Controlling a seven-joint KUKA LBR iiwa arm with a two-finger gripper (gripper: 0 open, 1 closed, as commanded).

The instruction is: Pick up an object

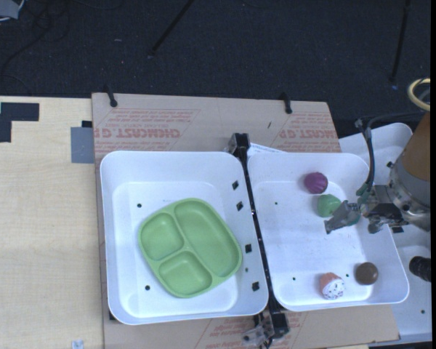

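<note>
Several small objects lie in the right bin (298, 297): a purple ball (316, 182) at the back, a green ball (328, 205) just in front of it, a brown ball (366, 273) at the front right, and a white and orange speckled object (333, 286) beside the brown ball. My gripper (359, 220) reaches in over the bin's right side, open, with nothing between its fingers. One grey finger (341, 217) sits right next to the green ball's front right side. The arm's orange band (421, 151) is at the frame's right edge.
The left bin (123, 195) holds a green divided plate (190, 247). A black clip bar (251, 224) joins the two bins along their shared rims. Both bins rest on a cardboard sheet (203, 126) on the wooden bench.
</note>
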